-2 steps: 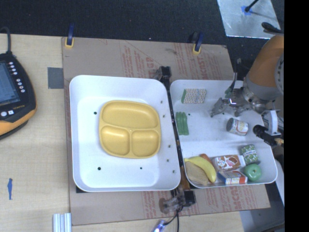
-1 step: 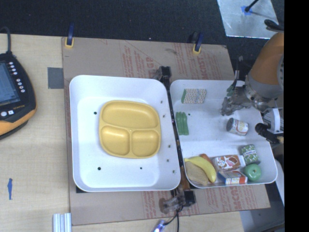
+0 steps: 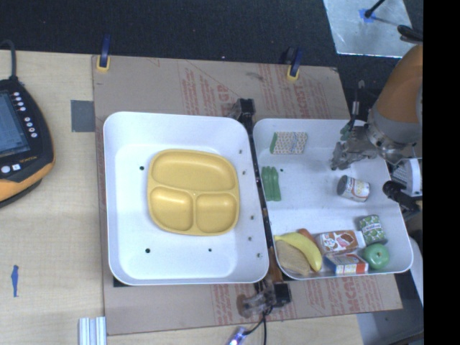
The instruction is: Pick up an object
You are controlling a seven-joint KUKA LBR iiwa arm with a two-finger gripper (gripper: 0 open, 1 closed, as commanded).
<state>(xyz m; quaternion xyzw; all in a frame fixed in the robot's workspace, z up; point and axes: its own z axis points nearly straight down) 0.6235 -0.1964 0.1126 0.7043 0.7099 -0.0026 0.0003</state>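
My gripper hangs low over the far right part of the right bin, with nothing visibly in it. A small tin can lies on its side just in front of the gripper, apart from it. A patterned flat packet lies to the gripper's left at the bin's back. A green ridged item rests by the bin's left wall. Along the front wall sit a banana, a bread roll, a printed carton, a green apple and a small green box.
The left bin holds a yellow divided plate. A teach pendant lies on the bench at the far left. The arm's grey and orange body looms over the right bin's far right corner.
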